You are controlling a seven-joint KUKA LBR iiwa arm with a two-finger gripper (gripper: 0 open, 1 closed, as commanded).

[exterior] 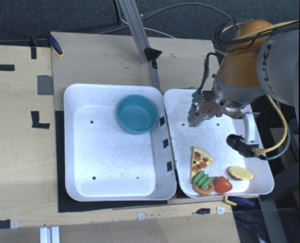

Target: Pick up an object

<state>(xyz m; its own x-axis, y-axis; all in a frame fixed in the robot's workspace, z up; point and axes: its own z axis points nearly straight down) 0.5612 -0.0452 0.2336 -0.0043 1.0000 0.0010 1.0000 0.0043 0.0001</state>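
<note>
Item: pincer (196, 116), upper part of right bin (180, 135); finger state cannot be told. Candidates: pizza slice (201, 160), tomato (222, 185), lower right. Step judged: approach. Descent onto one piece is required next.

A: What is the setting here?

B: A pale wooden table (18, 151) with black tape marks (37, 119) on its left part and a grey patch (45, 84) near them. A raised board (94, 59) of the same wood lies over it, with a black mat (60, 161) showing at its left and front edges.

A: And behind it?

B: Dark carpeted floor (48, 6) along the top (light cables (190, 6) trail across it). A grey metal pole (134, 24) slants down from the top to a black clamp (152, 53). A blue-and-yellow clip (56, 47) sits at the board's back left corner.

A: The light?

B: Even, soft, with no hard shadows.
</note>
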